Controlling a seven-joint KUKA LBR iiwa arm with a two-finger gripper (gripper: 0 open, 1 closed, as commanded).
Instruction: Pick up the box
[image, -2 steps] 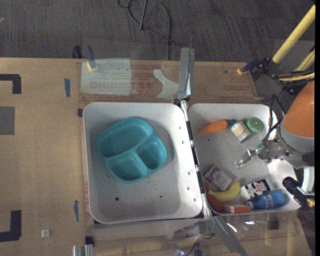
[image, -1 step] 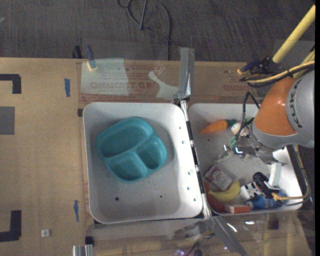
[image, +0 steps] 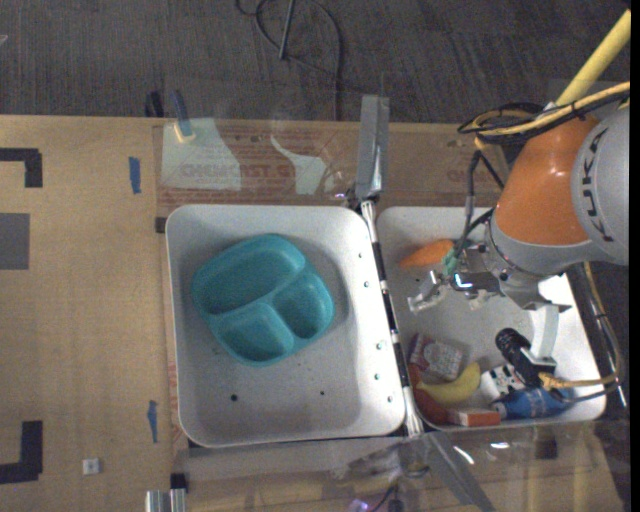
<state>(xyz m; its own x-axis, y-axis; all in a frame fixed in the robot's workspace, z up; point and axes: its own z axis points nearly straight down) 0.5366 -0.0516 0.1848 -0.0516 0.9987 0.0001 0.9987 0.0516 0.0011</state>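
The box (image: 441, 356), small with pale and reddish print, lies in the right bin (image: 455, 228) near its left wall, touching a banana (image: 452, 386) on its near side. My gripper (image: 430, 296) hangs over the same bin, a short way toward the far side of the box and apart from it. It is open, with nothing between its fingers. An orange piece (image: 428, 253) lies just beyond the gripper.
The left bin (image: 300, 400) holds a teal divided plate (image: 262, 297). Along the right bin's near edge lie a flat red and white item (image: 472, 417), a blue item (image: 530, 405) and a small white item (image: 497, 381). The arm's orange band (image: 540, 200) overhangs the right bin's far right.
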